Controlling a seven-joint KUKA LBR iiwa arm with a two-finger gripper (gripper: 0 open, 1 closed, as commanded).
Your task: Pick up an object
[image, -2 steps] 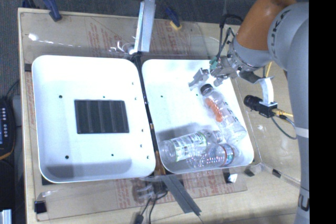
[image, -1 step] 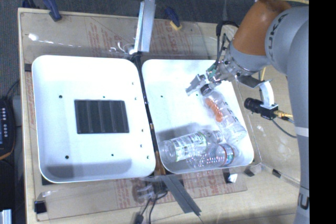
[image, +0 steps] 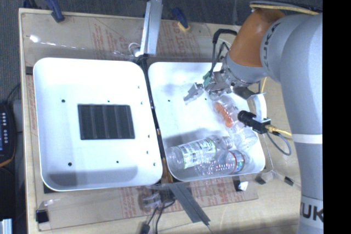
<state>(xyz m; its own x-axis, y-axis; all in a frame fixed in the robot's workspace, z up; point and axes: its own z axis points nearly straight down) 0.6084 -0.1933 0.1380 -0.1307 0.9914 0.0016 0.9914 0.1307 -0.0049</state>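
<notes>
Two white bins side by side on the worktop (image: 33, 35). Left bin (image: 55, 79) holds a dark ribbed rectangular pad (image: 106, 121) lying flat near its middle. Right bin (image: 170, 118) holds the clutter: a clear plastic bottle with a printed label (image: 198, 152) lying on its side along the near wall, a second clear bottle with a red band (image: 233, 161) just beside it toward the near right corner, touching or overlapping it. A clear item with an orange part (image: 224, 111) lies further back, near the right wall, partly under the arm's wrist.

Arm (image: 285, 52) reaches in from the right, orange band (image: 249, 38) above the wrist. Claw (image: 193, 92) sits low over the far middle of the right bin, pointing left, apart from both bottles. Nothing visible between its fingers; whether they are spread or pressed together cannot be told, too small and blurred.

Blue clamps (image: 54, 6) on the worktop's far edge.
</notes>
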